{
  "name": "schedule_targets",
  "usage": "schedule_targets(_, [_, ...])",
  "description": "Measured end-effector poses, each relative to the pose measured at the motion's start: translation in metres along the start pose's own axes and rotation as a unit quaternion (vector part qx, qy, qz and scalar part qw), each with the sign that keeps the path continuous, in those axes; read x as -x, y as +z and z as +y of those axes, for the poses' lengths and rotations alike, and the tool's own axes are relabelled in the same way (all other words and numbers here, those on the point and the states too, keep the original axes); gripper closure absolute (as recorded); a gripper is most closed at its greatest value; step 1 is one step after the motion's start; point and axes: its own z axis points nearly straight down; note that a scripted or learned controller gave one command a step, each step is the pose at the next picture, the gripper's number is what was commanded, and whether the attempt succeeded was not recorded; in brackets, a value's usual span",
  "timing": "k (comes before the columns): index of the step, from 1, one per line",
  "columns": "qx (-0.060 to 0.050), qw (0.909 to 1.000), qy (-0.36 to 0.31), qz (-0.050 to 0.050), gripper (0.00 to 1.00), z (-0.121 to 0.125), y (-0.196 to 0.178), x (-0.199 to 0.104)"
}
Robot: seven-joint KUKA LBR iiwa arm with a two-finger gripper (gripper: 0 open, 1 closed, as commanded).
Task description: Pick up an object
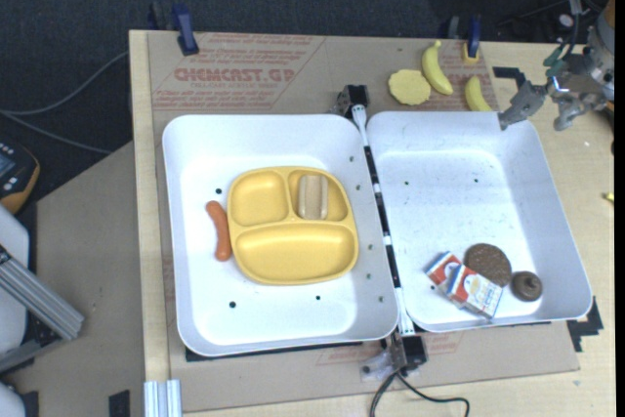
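Three small things sit in your right bin's (459,161) near corner: a carton (463,284), a brown disc (487,261) touching it, a chocolate doughnut (526,285) just beside. The carton looks light and stiff; take it across its narrow sides. Your tool (537,103) hovers spread and empty over the far rim, well apart. The bin wall crowds the doughnut.

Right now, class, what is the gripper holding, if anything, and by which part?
Nothing. The gripper hangs open above the far right corner of the right bin, with no object between its fingers.
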Motion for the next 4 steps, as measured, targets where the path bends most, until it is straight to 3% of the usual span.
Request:
schedule_targets(1, [-0.007, 1.0000, -0.003, 0.003, 0.00, 0.033, 0.180, -0.073])
schedule_targets(2, [0.000, 1.0000, 0.003, 0.000, 0.00, 0.042, 0.174, 0.008])
schedule_targets(3, [-0.003, 1.0000, 0.000, 0.005, 0.00, -0.040, 0.174, 0.021])
schedule_targets(4, [-0.005, 1.0000, 0.000, 0.003, 0.00, -0.106, 0.175, -0.036])
